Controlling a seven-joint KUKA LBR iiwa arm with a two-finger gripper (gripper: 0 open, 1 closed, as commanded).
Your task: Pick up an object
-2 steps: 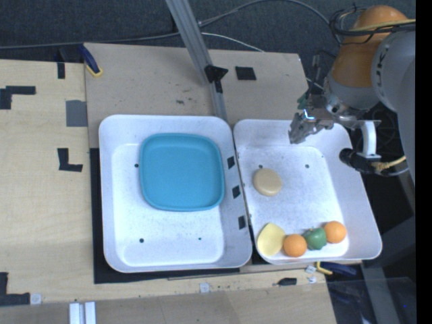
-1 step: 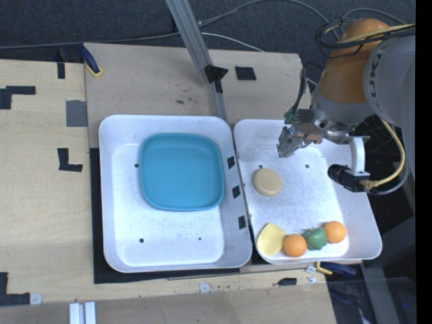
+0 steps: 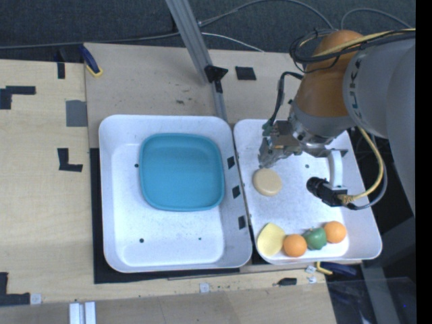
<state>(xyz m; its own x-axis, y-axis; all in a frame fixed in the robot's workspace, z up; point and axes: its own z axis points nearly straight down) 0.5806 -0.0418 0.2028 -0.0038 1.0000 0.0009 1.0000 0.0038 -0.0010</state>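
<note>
Plain teal-blue square plate in white speckled left bin. In white right bin: pale beige round piece, yellow piece, two orange fruits and, green piece. Grey arm, orange band.

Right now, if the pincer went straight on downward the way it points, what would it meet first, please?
Most likely the beige round object, which lies in the right bin just under the pincer. The height between them is unclear from this slanted view.
</note>
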